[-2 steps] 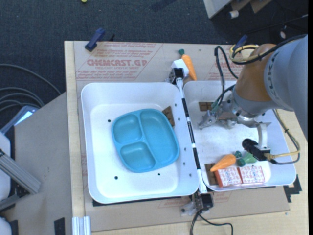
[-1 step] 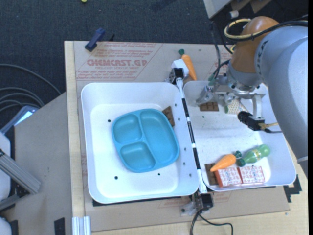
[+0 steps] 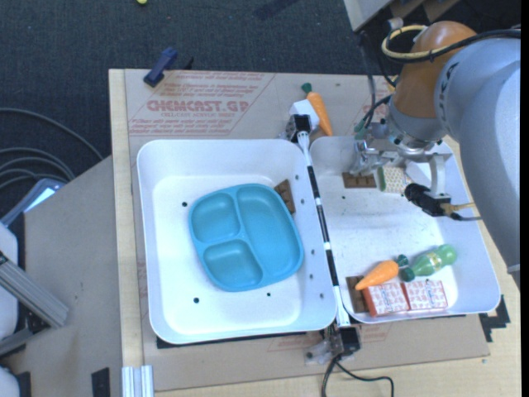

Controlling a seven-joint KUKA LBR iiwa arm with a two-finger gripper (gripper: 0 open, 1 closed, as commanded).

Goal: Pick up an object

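At the right bin's [image 3: 488, 284] near edge lie a red-and-white carton [image 3: 411, 297], a toy carrot [image 3: 382, 272] and a green bottle [image 3: 431, 260]. The gripper [image 3: 372, 169] hovers at that bin's far edge; its grip cannot be made out. A blue divided plate [image 3: 245, 236] sits mid left bin [image 3: 157, 222].
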